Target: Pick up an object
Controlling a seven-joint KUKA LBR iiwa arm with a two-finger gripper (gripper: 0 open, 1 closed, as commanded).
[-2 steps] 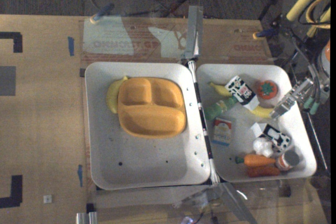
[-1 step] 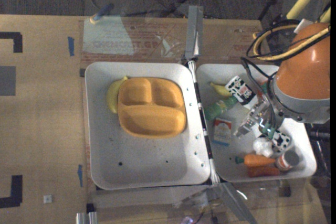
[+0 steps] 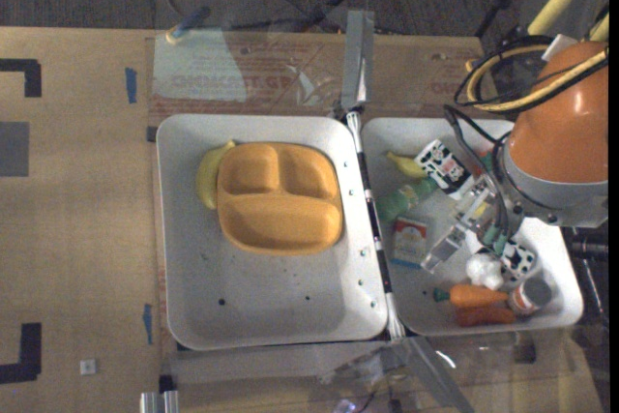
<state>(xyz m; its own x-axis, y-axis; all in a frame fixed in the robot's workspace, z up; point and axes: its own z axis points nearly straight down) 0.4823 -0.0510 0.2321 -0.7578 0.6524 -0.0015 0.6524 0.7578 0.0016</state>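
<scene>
You have two white bins side by side on the bench: the left bin (image 3: pixel 184 295) and the right bin (image 3: pixel 561 305), meeting along a central divider. In the left bin, an orange divided tray (image 3: pixel 280 196) lies toward the upper middle, three compartments facing up, and a yellow banana (image 3: pixel 209 177) lies against the tray's left edge, partly tucked under it. The arm (image 3: pixel 561 140), orange above grey, enters from the right and hangs over the right bin. The gripper (image 3: pixel 462 229) sits low over the middle of that bin, pointing down and to the left; whether its fingers are spread or closed is not clear from this angle, and nothing can be confirmed between them. Around it you find the candidate objects. A small yellow banana-like item (image 3: pixel 406 165) lies near the top of the bin, with a black-and-white carton (image 3: pixel 444 165) just beside it on the right. A green bottle (image 3: pixel 404 200) lies below those, near the divider. A red-and-white box (image 3: pixel 410 241) lies flat just left of the gripper. Along the lower edge lie an orange carrot (image 3: pixel 478 296), a white rounded item (image 3: pixel 483 270) above it, a second black-and-white patterned item (image 3: pixel 519 259) near the arm, and a small round can (image 3: pixel 531 294) at the lower right. All these rest on the bin floor.
</scene>
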